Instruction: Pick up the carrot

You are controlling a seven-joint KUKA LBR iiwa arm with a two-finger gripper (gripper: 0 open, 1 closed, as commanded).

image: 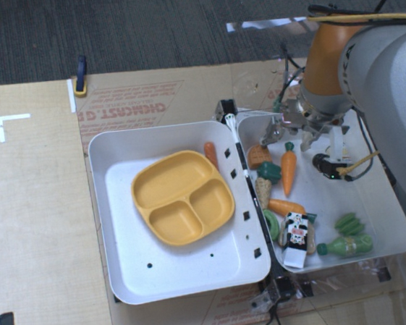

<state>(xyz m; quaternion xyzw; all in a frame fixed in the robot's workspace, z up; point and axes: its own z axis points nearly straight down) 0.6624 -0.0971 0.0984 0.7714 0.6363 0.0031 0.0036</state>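
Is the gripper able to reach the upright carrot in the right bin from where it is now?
Probably yes. The gripper hangs just above the carrot, whose upper side lies uncovered. Other toys lie close on the carrot's left, among them a second carrot, so the fingers have little room on that side.

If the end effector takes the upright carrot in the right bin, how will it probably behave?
The carrot looks like a smooth plastic toy, so it is probably stiff, light and somewhat slippery. Its body tapers toward the tip, so it may slide out of a pinch. Being round, it could roll toward the second carrot if nudged.
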